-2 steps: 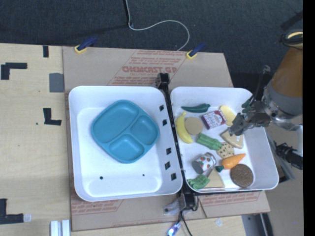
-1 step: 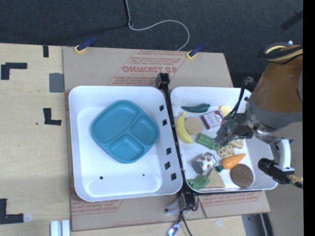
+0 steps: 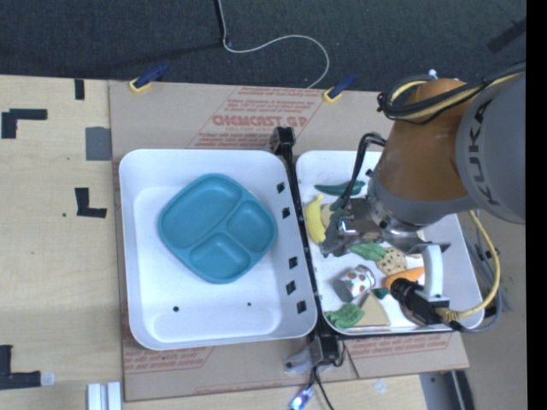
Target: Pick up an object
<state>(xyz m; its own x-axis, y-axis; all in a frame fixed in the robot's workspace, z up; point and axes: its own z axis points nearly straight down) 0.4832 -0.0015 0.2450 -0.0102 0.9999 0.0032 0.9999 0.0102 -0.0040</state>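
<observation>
Banana (image 3: 315, 220) lying close beside gripper (image 3: 340, 231); finger state impossible to tell. Crowded right bin (image 3: 473, 254), so risk of nudging neighbours, grabbing nothing.

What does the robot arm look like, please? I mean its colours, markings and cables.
The arm is grey, with white "KUKA" lettering on its casing and a broad orange band above the wrist. Black and yellow cables loop over the top of the orange part. The gripper below is dark metal.

Arm (image 3: 444, 156) reaches in from right, bent down; orange band above wrist.
</observation>
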